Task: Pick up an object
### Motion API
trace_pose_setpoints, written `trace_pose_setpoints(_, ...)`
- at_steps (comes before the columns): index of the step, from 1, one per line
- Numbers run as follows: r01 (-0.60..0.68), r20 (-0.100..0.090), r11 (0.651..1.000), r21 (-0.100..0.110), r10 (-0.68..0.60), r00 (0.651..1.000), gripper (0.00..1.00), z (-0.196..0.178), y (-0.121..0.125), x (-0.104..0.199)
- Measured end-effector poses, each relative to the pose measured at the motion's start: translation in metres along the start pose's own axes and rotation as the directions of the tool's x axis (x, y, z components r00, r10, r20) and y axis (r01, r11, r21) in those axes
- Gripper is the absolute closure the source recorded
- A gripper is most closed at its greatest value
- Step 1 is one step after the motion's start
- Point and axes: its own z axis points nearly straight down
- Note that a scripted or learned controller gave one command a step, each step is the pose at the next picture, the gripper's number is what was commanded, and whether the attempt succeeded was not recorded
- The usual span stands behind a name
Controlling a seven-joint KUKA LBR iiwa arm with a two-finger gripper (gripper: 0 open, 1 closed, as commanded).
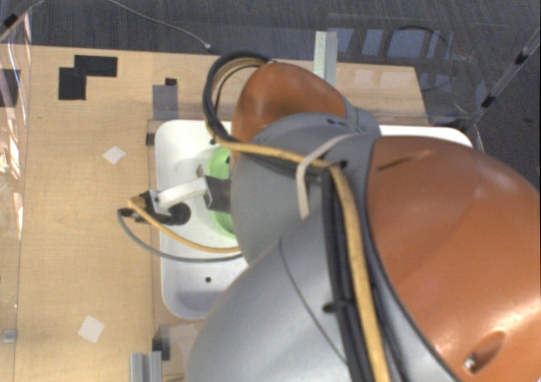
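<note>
The arm (363, 245) reaches in from the right and covers most of the bench, its grey body and orange band hiding nearly all of the right bin and a good part of the left bin (173, 148). Its wrist is down over the left bin, with a yellow cable (182, 237) looping out past the bin's left rim. Just beside the wrist, inside the left bin, lies 1 light green object (221, 165), partly hidden by the arm's body; I cannot tell whether anything touches it. The gripper's working end is tucked under the wrist, so whether it is wide, narrow or holding something cannot be told. As a judgement, the reach into the bin looks done, while a confirmed grasp and the lift are still left; the green object appears to rest on the bin floor
</note>
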Motion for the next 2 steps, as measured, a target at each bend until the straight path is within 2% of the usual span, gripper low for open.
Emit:
trace_pose_setpoints(1,0.001,-0.001,1.0,0.002,-0.001,1.0,1.0,-0.011,0.0,0.001)
trace_pose_setpoints(2,0.364,0.004,0.932,-0.003,-0.364,0.932,1.0,-0.029,0.0,0.002)
